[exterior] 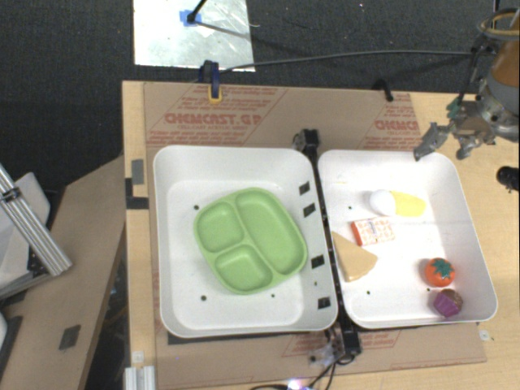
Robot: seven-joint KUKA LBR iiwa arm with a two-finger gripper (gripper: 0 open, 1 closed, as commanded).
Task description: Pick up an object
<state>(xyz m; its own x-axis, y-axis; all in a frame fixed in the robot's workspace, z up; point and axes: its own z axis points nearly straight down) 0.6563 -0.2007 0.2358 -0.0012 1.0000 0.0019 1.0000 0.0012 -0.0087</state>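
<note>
The right bin (pixel 467 210) holds several small items. A white egg-shaped piece (pixel 380 201) touches a yellow piece (pixel 409 205) near the back. A red and white carton (pixel 374 232) and a tan wedge (pixel 354 260) lie in the middle-left. An orange fruit (pixel 439 271) and a purple fruit (pixel 448 303) sit at the front right corner. My gripper (pixel 446 143) hangs above the bin's back right corner, open, with nothing between its fingers, well apart from all the items.
The left bin (pixel 175 218) holds a green three-compartment plate (pixel 249 240). Black clips run along the divider between the bins (pixel 317 218). A cable crosses the dark floor behind the bench, beside a silver sheet (pixel 191 23). A metal rail (pixel 28 226) stands at far left.
</note>
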